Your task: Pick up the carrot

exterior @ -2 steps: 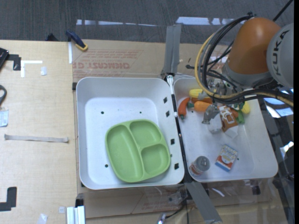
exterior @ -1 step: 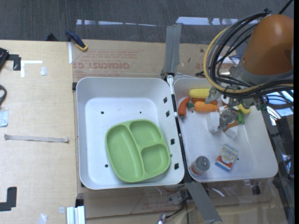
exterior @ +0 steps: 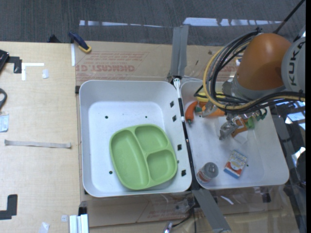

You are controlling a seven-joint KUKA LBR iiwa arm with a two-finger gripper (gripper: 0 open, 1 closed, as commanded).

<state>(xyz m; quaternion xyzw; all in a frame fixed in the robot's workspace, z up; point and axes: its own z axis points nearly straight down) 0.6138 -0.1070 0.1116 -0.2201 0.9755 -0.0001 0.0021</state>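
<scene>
1. Where the bench is seen from above, two shallow white bins sit side by side: the left bin (exterior: 92, 130) and the right bin (exterior: 272, 174), both smooth-walled with rounded corners.
2. One green plate (exterior: 143, 155), glossy and rounded, with three compartments, lies in the left bin.
3. One carrot (exterior: 190, 111), small, orange and tapered, lies in the right bin at its far left edge, just beside the wall shared with the left bin. Its long axis runs roughly from the far side to the near side, slightly tilted; which end is the tip cannot be told.
4. One small round can (exterior: 209, 172) with a grey top and one small flat carton (exterior: 235, 163), white, blue and red, lie near the front of the right bin, close together.
5. One arm (exterior: 265, 62), with a smooth orange dome and bundled cables, reaches over the right bin.
6. One gripper (exterior: 227, 129), metallic, hangs over the bin's middle, apart from the carrot; whether it is released or clenched cannot be told.
</scene>
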